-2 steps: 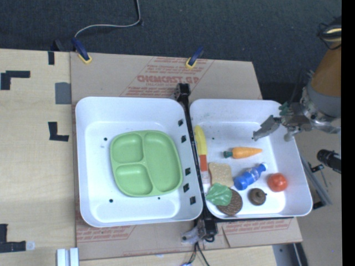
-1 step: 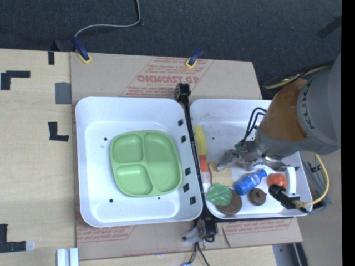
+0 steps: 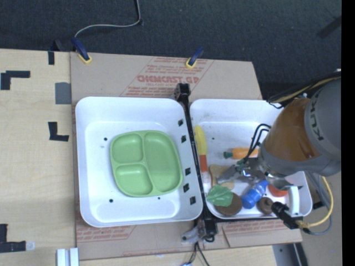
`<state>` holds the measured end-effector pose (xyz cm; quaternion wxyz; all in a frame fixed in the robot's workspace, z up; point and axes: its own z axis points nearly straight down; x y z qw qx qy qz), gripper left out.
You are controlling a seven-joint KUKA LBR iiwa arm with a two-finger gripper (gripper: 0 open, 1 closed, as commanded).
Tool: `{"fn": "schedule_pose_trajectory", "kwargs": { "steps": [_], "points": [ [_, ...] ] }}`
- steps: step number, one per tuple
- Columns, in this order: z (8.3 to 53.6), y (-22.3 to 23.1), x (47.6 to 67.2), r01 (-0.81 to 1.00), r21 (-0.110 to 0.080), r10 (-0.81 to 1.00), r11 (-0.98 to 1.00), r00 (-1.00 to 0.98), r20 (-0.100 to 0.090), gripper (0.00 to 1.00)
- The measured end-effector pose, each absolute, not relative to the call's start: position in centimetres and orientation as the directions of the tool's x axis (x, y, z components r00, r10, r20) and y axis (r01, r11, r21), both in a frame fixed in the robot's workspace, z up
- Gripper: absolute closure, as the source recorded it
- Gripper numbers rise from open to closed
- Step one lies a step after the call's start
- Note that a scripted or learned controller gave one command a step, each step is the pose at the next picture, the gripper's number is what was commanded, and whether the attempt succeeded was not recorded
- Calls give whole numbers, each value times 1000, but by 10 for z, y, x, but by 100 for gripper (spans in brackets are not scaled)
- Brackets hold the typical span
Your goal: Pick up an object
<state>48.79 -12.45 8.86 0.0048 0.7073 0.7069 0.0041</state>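
Cardboard-topped bench (image 3: 161,79): left bin (image 3: 89,148) holds green tray (image 3: 147,163); right bin (image 3: 222,115), clutter; jaws' state unclear.

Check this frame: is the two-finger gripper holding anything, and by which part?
Cannot be told: the gripper sits low among cluttered items in the right white bin, its grasp unclear.

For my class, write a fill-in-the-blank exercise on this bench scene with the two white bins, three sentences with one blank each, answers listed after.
1. The green plastic divided plate lies in the ____ white bin as the camera sees it.
2. The plate has ____ compartments.
3. The grey arm's two-finger gripper reaches into the other bin, where a yellow banana-shaped toy lies along its ____ wall.

Missing words: left; three; left
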Motion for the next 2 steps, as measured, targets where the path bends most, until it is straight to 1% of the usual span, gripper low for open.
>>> {"fn": "schedule_pose_trajectory", "kwargs": {
  "steps": [1,2],
  "points": [
    [113,-161,533,1000,0,1000,0,0,-1,0],
    [89,-147,510,1000,11,1000,0,0,-3,0]
  ]
}}
